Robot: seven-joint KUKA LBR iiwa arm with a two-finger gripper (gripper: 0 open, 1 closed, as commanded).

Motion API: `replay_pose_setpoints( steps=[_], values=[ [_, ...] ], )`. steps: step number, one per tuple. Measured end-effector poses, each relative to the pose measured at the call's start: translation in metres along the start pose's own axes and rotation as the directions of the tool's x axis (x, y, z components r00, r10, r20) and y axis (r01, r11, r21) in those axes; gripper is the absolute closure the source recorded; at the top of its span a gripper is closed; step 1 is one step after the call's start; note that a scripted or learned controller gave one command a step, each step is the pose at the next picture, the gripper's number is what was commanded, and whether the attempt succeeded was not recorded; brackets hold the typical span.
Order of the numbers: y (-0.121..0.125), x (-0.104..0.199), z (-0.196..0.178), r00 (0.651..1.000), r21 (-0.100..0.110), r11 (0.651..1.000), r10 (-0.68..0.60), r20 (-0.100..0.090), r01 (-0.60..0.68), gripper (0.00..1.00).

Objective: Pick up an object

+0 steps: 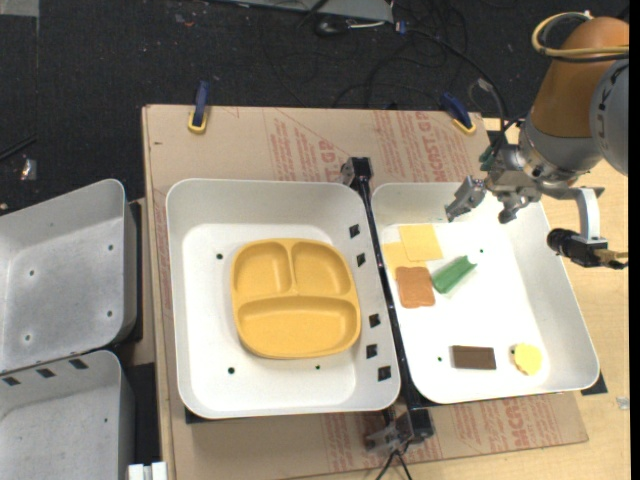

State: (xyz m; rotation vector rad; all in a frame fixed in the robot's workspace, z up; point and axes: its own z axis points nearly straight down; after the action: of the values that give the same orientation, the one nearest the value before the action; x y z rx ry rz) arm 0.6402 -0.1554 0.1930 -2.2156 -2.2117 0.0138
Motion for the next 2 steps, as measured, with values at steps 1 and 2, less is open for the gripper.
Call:
replay_pose_setpoints(
  steps=[1, 2],
  values=[
    [0.003, 0.001, -0.009, 1.000, -0.013, 1.000, -0.003, 0.002, 0.003, 0.00],
    [0.005, 0.000, 0.033, 1.000, -0.011, 1.000, -0.002, 0.002, 0.002, 0.00]
  ],
)
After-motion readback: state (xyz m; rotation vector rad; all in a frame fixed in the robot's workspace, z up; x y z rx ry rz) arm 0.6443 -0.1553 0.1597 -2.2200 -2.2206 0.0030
